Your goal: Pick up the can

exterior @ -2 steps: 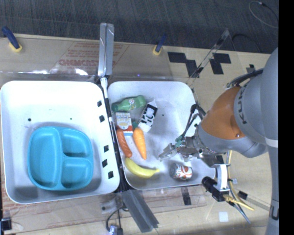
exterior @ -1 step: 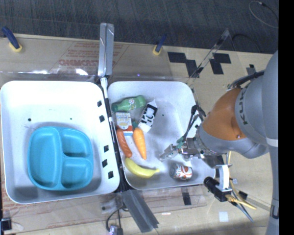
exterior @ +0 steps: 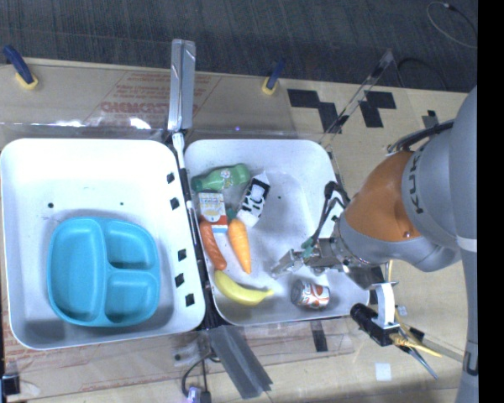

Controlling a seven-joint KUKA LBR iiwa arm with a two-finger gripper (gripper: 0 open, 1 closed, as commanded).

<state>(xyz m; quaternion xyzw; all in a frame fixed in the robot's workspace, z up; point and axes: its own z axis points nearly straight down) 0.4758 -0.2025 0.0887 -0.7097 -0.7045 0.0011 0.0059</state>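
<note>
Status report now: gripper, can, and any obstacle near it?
Gripper above right bin floor. Can lies just below it, not held. Banana close on camera-left.

Colours across the two bins

Both bins (exterior: 34,225) were white; the left one held a light blue tray (exterior: 105,271). In the right bin lay a yellow banana (exterior: 242,290), two orange carrots (exterior: 239,246), a green packet (exterior: 223,177), a black-and-white carton (exterior: 254,200) and a silver can (exterior: 310,294) with red markings. The arm (exterior: 437,200) was grey with an orange band (exterior: 385,200).
</note>
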